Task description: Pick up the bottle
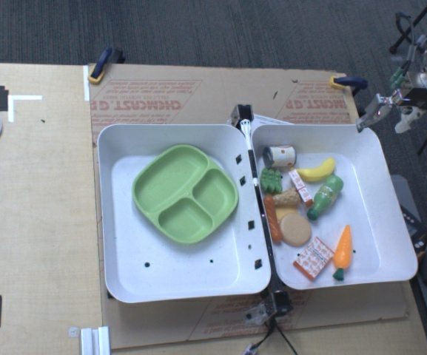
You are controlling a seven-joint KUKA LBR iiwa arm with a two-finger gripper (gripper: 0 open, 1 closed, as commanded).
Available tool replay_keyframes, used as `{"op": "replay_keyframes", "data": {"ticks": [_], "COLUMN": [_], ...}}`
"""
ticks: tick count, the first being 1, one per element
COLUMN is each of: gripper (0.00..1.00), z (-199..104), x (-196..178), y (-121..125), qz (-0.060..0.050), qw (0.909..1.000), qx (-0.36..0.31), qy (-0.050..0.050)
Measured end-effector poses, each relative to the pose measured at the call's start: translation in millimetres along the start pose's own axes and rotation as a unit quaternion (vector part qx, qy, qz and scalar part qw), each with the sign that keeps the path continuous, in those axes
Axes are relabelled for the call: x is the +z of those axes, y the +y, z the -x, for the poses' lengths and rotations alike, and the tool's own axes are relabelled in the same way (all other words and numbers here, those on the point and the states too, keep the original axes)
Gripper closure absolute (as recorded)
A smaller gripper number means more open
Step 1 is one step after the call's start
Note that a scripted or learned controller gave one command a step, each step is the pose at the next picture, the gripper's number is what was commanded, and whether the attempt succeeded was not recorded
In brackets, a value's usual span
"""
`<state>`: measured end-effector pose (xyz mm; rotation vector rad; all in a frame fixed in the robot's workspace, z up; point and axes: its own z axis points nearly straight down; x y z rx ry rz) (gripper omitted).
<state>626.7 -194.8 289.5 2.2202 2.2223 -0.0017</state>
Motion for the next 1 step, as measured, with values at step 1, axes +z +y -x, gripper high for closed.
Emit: {"op": "replay_keyframes", "data": {"ticks": [1], "gripper": [1.00], "z": [0.0], "x": [-9.7], "y": [0.5], "qz": [0.000], "qw": [1.0000], "qx": [-0.002], "qy": [-0.001]}}
